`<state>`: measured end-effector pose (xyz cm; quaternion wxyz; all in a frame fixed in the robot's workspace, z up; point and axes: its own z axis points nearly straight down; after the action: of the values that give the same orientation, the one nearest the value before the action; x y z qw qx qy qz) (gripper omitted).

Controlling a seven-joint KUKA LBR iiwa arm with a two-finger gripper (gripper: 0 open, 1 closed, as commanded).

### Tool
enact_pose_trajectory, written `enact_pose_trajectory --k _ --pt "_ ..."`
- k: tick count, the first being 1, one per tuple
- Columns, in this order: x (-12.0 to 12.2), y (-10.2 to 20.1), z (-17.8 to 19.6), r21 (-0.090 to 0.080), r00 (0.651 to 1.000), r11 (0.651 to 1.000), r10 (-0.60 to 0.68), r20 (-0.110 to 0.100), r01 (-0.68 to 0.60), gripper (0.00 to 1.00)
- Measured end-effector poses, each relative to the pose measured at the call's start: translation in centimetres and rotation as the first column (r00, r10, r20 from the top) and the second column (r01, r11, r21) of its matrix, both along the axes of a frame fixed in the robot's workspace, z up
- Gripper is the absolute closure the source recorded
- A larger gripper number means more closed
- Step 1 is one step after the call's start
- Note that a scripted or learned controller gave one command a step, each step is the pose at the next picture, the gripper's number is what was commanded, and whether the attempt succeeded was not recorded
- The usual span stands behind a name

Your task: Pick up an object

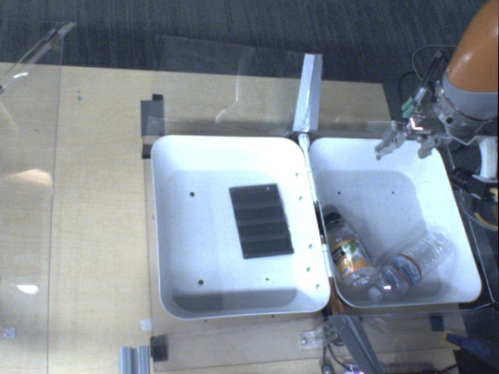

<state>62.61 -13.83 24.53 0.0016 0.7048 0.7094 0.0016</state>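
Note:
My gripper (405, 146) hangs over the far edge of the right bin (366, 178), under the orange band of the arm. Its two fingers are spread apart and open, with nothing between them. Two clear plastic bottles lie in the near part of that bin. One has a dark cap and an orange-yellow label (347, 253) and rests against the bin's left wall. The other, with a blue and red label (407, 267), lies slanted toward the near right corner. Both are well below the gripper in the view. A black ridged rectangular pad (260, 220) lies flat in the middle of the left bin (179, 178).
A metal upright post (308, 92) stands at the far side between the two bins. Cables and arm hardware (475, 185) crowd the right bin's right edge. The wooden bench (78, 209) spreads out to the left.

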Motion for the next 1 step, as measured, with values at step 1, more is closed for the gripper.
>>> enact_pose_trajectory --k 1 --pt "0.49 0.33 -8.34 -0.001 0.983 0.983 0.183 0.000 -0.183 0.00"
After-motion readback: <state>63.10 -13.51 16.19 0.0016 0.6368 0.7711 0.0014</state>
